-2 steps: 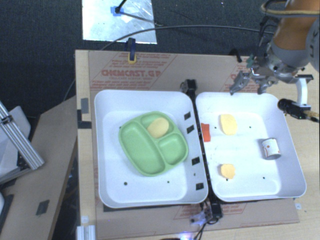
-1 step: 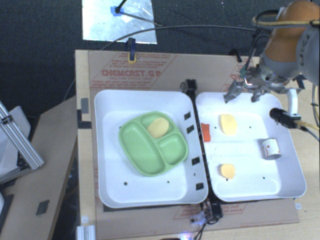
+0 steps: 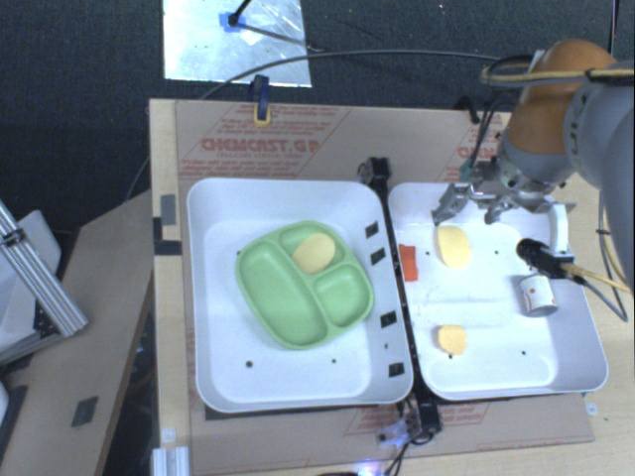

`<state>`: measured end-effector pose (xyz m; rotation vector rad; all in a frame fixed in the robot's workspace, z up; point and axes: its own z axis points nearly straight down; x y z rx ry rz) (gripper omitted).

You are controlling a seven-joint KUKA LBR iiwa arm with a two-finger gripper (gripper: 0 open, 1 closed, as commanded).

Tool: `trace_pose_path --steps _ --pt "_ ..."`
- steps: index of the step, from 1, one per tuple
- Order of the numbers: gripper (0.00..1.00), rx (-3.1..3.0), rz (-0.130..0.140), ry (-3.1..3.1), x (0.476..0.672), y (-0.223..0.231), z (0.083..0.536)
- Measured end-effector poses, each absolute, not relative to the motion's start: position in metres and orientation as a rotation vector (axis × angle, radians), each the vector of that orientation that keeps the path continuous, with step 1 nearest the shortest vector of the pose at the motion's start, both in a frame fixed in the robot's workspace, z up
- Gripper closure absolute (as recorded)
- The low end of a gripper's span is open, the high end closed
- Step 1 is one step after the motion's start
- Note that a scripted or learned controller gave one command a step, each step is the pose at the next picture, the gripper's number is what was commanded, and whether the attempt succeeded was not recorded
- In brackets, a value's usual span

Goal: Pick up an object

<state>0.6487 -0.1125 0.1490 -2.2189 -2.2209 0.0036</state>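
Arm: grey with orange band, reaching in from the right over the upper part of the right bin [image 3: 585, 365]; wrist hangs above the bin's far half
Claw [image 3: 474, 206]: fingers spread wide, nothing between them; tips point down toward the bin floor
Nearest thing: pale yellow piece [image 3: 454, 246] lying flat in the right bin, just below the claw in the view and slightly toward its left finger; apart from the tips, not touching
Second thing: smaller yellow piece [image 3: 451, 340] in the same bin, nearer the front edge; well apart from the claw
Left bin [image 3: 228, 375]: green divided plate [image 3: 298, 291], tilted in plan; a yellow piece [image 3: 315, 253] sits in its upper small compartment
Other: orange tag [image 3: 407, 263] by the seam between bins; small white cylinder [image 3: 537, 295] on the right bin's right side
Counter [image 3: 298, 132]: brown sheet with red print under both bins
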Motion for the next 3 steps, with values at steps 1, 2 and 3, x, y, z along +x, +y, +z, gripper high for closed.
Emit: trace_pose_path --steps 1,2,3 --pt "0.0 -2.219 0.003 -2.221 0.639 -0.115 0.101" --pt "1.0 -2.224 -0.005 -2.226 0.642 -0.115 0.115" --pt "1.0 -2.221 -0.006 -2.23 0.645 -0.114 0.159"
